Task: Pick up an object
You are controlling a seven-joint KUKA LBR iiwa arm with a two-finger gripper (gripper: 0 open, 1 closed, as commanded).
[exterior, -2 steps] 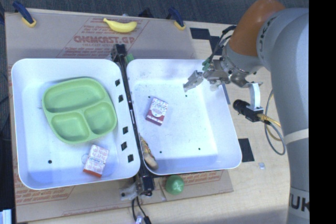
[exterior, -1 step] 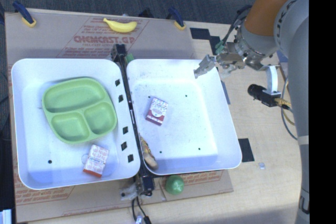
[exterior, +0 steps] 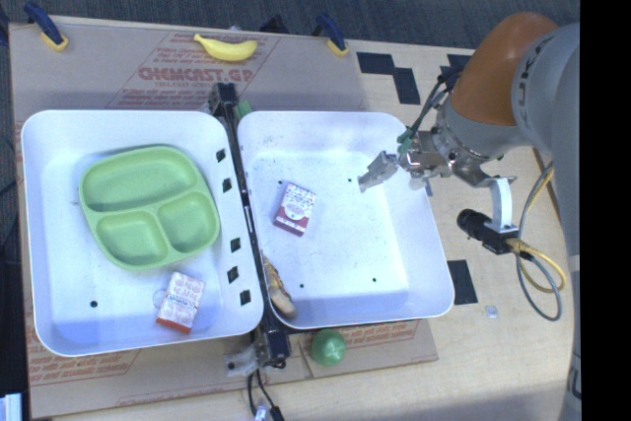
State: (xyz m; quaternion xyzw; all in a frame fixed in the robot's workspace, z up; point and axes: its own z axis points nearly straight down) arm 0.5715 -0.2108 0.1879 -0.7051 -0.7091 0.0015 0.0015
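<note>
Leftward, the bin [exterior: 39,212] holds a green tray [exterior: 148,205]; right bin [exterior: 394,242], a carton [exterior: 295,208]; fingers' [exterior: 378,172] state unclear.

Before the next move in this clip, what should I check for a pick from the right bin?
1. Target in the right bin: small box lies there alone: ok.
2. Gripper over that bin: ok.
3. Gripper over the box: not ok, it is off to the box's right.
4. Anything held: cannot tell.
5. Space around the box: nothing touches it: ok.
</note>
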